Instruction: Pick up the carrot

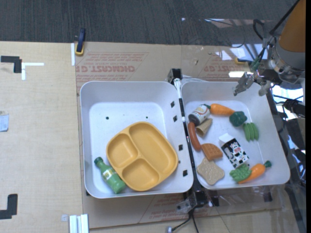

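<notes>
2 carrots point(222, 109) point(256, 171) lie below-left of raised hand point(252, 84).

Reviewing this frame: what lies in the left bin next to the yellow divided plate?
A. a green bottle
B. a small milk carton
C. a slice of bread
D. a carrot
A: the green bottle lies at the plate's lower-left edge in the left bin, while the carrots, bread slice and milk carton are all in the right bin.
</notes>
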You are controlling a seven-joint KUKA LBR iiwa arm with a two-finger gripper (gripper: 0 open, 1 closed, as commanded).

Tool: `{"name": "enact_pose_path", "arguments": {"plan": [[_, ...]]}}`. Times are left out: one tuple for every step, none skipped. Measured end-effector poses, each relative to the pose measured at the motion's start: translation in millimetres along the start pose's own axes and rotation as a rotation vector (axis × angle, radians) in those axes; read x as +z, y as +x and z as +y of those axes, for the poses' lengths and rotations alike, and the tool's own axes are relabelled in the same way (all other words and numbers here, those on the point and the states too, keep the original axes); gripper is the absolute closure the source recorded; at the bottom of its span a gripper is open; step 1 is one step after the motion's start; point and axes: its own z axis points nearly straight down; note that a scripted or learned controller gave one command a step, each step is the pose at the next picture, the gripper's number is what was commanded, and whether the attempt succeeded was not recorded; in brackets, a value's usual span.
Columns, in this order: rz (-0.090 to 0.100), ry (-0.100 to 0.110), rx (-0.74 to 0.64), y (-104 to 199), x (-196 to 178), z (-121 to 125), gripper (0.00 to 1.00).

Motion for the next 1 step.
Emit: {"name": "enact_pose_path", "arguments": {"plan": [[-0.001, -0.004, 0.065, -10.4, 140.0, 19.9, 0.00]]}}
